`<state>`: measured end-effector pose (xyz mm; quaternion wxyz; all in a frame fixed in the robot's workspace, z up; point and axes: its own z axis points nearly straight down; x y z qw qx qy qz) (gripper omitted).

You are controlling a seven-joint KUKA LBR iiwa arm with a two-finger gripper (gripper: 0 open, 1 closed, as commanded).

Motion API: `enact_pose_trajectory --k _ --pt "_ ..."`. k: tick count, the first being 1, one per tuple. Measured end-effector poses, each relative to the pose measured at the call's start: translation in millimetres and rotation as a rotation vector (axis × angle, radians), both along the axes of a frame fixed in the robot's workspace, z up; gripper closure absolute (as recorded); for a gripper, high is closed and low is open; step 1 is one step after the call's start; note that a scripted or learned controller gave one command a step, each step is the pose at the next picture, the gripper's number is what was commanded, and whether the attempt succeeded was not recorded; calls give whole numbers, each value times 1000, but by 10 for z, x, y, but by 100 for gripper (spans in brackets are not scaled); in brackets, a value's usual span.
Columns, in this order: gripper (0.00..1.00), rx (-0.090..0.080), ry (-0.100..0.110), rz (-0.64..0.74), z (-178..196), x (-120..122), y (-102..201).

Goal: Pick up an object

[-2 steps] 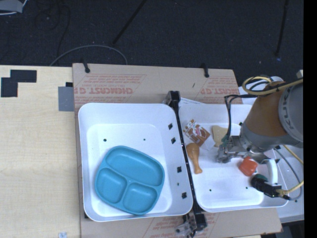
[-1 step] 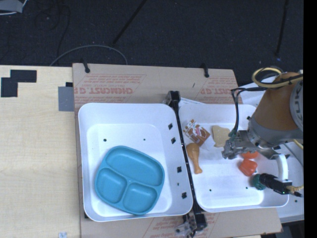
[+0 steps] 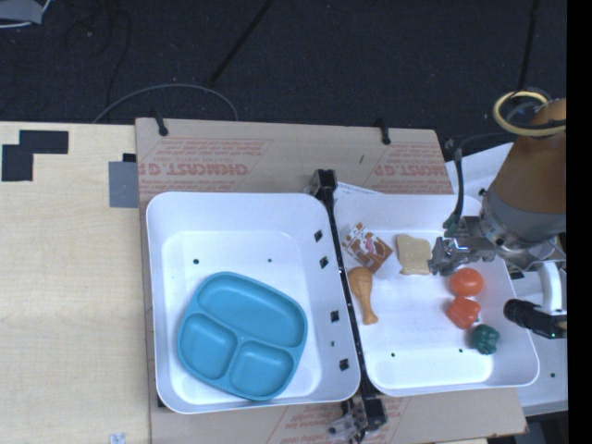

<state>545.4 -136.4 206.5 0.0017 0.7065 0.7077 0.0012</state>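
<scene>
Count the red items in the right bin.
2: one tomato beside the gripper, another red piece just below it. The arm may hide more.

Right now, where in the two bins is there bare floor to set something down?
Right bin: bare along the near wall, below the drumstick and left of the green piece. Crowded by the gripper: tan piece, wrapper, two red pieces. Left bin: bare strip behind the blue tray.
</scene>
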Motion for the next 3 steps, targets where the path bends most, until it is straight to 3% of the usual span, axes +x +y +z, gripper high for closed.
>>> enact_pose_trajectory --k 1,3 --pt "100 1 4 0 139 3 -9" --pt "100 4 9 3 85 -278 1146"
